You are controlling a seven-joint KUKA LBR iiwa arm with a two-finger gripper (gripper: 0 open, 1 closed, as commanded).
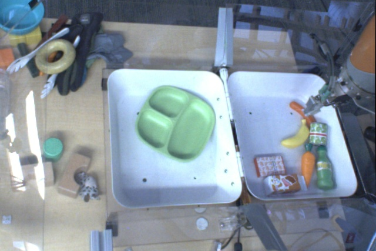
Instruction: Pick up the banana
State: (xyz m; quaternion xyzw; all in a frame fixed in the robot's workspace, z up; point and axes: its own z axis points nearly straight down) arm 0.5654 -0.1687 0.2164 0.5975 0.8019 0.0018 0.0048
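A small yellow banana [296,137] lies in the right white bin [258,103], towards its right side. My gripper [312,106] hangs just above and to the right of it, near the bin's right wall, over a red-orange toy piece [297,107]. The arm comes in from the right edge. The fingers look close together with nothing seen between them.
Beside the banana are a green-labelled can [318,133], a carrot [308,166], a green bottle [324,168] and two red snack packs [269,164]. The left bin [126,185] holds a green divided plate [175,122]. Clutter lies on the bench at the left.
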